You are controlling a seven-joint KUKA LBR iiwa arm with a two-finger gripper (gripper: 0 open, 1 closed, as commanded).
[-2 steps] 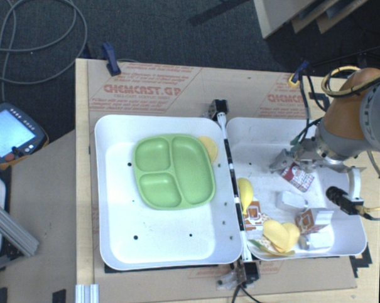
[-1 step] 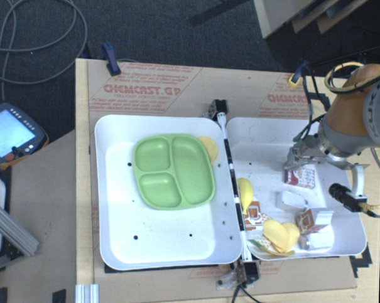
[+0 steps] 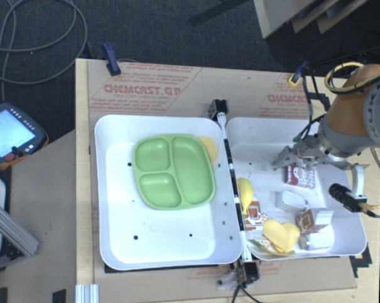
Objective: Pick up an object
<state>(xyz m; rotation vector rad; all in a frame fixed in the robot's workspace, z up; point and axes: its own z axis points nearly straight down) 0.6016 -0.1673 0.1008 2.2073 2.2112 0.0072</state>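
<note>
My gripper (image 3: 301, 160) hangs in the right bin (image 3: 266, 135), near its back, with the grey wrist and orange band reaching in from the right. Its fingers (image 3: 282, 160) look spread, so it stands open with nothing between them. Right under it lies a red and white packet (image 3: 301, 177). Toward the bin's front lie a banana (image 3: 245, 193), a small white piece (image 3: 293, 200), a brown and white packet (image 3: 254, 217), a yellow soft object (image 3: 280, 236), a brown packet (image 3: 306, 220) and a white box (image 3: 322, 237).
The left bin (image 3: 112, 194) holds a green divided plate (image 3: 174, 171) with a pale yellow object (image 3: 209, 148) behind it. A divider rail (image 3: 230, 174) separates the bins. A black part and white strap of the arm (image 3: 346, 196) hang over the right bin's right side.
</note>
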